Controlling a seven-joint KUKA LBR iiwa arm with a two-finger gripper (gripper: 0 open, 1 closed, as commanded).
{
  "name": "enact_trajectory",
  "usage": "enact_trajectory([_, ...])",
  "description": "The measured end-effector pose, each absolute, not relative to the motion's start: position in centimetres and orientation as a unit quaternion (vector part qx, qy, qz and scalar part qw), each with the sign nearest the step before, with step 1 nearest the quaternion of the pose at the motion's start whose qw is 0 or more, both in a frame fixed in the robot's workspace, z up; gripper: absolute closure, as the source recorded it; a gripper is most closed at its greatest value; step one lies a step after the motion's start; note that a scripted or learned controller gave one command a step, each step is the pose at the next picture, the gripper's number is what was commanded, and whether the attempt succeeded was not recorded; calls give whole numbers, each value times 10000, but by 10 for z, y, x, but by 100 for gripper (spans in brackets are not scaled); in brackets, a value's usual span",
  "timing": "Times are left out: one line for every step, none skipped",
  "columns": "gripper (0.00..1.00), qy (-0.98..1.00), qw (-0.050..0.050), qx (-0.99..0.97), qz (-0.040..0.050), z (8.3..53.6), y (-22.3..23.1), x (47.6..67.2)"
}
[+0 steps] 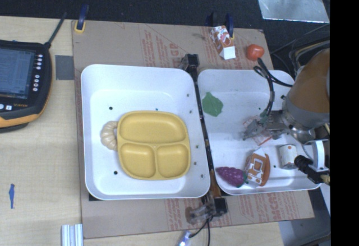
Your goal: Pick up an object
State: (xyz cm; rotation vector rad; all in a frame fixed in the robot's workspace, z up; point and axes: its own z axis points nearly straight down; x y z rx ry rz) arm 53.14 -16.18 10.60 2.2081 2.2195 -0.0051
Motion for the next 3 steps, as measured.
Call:
enact_trajectory([0, 7086, -8, 7056, -6, 92, -143, 599])
enact_trajectory([0, 7090, -13, 7052, -19, 91, -151, 558])
enact_trajectory([100, 7097, -22, 7045, -26, 102, -152, 558])
